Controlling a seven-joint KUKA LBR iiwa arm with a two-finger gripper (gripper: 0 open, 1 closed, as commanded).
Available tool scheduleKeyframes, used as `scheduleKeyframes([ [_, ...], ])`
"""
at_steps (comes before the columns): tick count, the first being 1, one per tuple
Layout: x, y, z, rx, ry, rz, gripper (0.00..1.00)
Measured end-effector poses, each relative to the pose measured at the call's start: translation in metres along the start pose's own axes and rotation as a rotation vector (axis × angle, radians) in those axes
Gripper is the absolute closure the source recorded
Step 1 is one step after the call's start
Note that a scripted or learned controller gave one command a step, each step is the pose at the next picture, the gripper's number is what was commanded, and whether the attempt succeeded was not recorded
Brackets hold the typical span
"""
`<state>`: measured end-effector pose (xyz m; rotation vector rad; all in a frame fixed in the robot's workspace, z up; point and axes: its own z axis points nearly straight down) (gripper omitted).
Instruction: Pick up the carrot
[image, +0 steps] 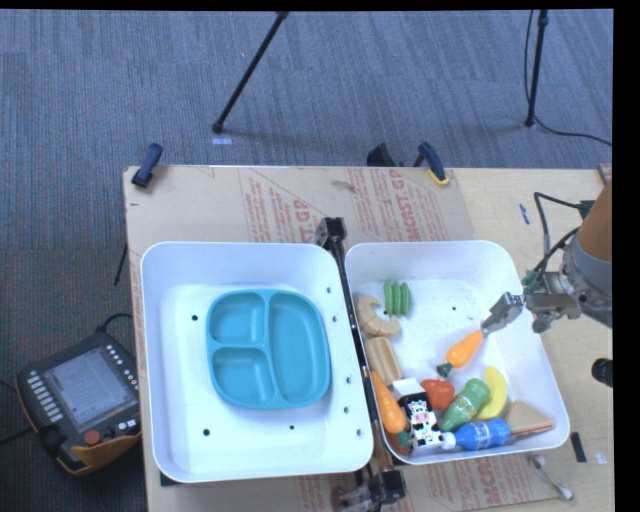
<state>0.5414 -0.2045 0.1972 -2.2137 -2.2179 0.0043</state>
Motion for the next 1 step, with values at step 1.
scheduleKeyframes([
  [1,0.0056,0.0639,0.1076,0.000,0.000,-0.106,0.00],
])
